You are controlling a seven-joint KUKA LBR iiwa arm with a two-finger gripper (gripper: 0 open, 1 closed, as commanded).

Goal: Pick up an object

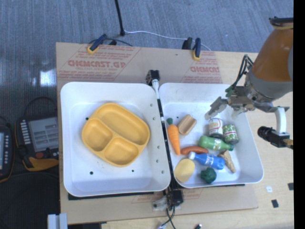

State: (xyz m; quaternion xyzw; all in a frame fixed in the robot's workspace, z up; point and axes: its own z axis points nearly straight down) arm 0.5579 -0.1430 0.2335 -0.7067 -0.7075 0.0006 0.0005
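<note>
The gripper hangs with fingers spread and nothing between them above the right bin, the upright small can lying nearest, just below-left.

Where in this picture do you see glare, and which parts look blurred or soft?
Camera view: glare brightens the left bin floor around the yellow tray; the pincer looks softly smeared; the cans have unreadable labels.
</note>
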